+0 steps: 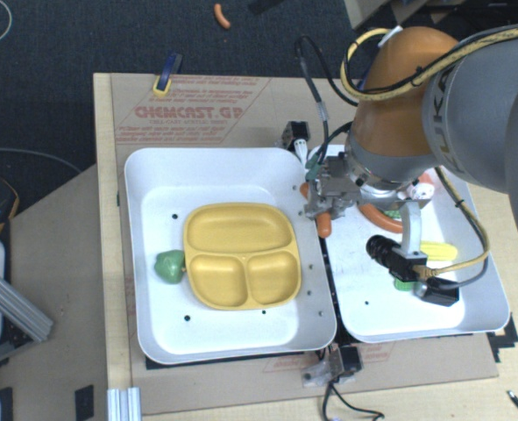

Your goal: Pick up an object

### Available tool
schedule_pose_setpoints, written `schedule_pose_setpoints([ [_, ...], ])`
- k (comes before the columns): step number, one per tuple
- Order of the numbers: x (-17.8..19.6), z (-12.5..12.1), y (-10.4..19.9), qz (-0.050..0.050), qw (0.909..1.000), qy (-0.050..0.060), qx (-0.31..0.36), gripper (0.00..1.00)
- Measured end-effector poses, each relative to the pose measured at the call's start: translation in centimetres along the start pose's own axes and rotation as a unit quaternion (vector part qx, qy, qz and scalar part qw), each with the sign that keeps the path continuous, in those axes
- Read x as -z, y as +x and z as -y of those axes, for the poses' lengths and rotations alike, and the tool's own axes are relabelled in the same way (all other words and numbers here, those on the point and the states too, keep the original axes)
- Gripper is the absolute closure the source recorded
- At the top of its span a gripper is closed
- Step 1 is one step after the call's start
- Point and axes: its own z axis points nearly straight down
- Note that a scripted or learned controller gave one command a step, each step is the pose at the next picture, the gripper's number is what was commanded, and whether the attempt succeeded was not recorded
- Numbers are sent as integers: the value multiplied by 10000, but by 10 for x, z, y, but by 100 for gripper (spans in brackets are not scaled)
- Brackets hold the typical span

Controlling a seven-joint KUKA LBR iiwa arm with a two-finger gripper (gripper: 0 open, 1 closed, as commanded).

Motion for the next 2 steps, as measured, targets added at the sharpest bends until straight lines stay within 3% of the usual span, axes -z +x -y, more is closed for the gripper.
schedule_pose_setpoints([
  [1, 11, 6, 58, 3, 10000, -26, 5, 100],
  [2, -4, 14, 59, 12, 10000, 9, -26, 100],
])
